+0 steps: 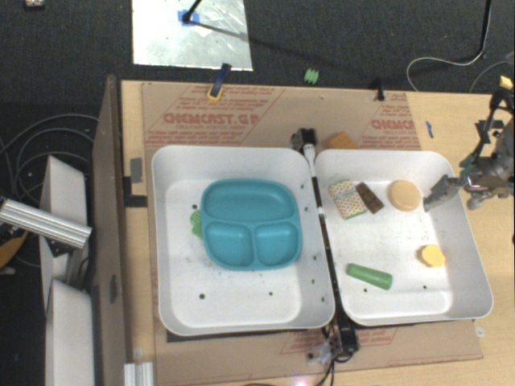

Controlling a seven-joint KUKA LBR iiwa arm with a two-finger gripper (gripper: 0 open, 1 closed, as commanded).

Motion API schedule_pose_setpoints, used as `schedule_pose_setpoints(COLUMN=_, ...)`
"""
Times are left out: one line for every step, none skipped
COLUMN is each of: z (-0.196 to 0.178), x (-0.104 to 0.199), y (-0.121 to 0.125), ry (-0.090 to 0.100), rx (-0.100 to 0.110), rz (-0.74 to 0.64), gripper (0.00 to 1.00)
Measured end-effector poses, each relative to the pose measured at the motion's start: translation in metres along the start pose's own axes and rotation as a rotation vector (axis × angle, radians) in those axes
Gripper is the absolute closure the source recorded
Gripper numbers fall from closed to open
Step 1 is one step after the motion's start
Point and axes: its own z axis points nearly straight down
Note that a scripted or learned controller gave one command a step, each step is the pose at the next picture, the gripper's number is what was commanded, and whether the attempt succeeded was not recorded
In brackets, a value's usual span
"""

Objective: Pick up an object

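Observation:
The right bin (402, 312) holds a tan round disc (405, 195), a brown bar (370, 198), a speckled square pad (347, 199), a small yellow piece (433, 256) and a green cylinder (369, 276). My gripper (452, 191) hangs over the bin's upper right rim, just right of the tan disc and above the yellow piece. Nothing shows in its grasp.
In the left bin (181, 296) lies a teal divided plate (249, 223), with a small green object (195, 222) poking out at its left edge. An orange-tan item (341, 141) sits on the cardboard behind the bins. Cables lie at the far right.

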Motion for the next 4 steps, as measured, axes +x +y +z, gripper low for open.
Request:
schedule_pose_setpoints(z=0.088, x=-0.029, y=-0.039, ry=0.002, rx=0.008, rz=0.006, gripper=0.00)
schedule_pose_setpoints(z=0.182, x=-0.027, y=-0.019, ry=0.000, rx=-0.004, rz=0.003, gripper=0.00)
schedule_pose_setpoints(z=0.169, x=-0.027, y=-0.019, ry=0.000, rx=-0.003, rz=0.002, gripper=1.00)
schedule_pose_setpoints(z=0.169, x=-0.027, y=-0.019, ry=0.000, rx=-0.003, rz=0.001, gripper=0.00)
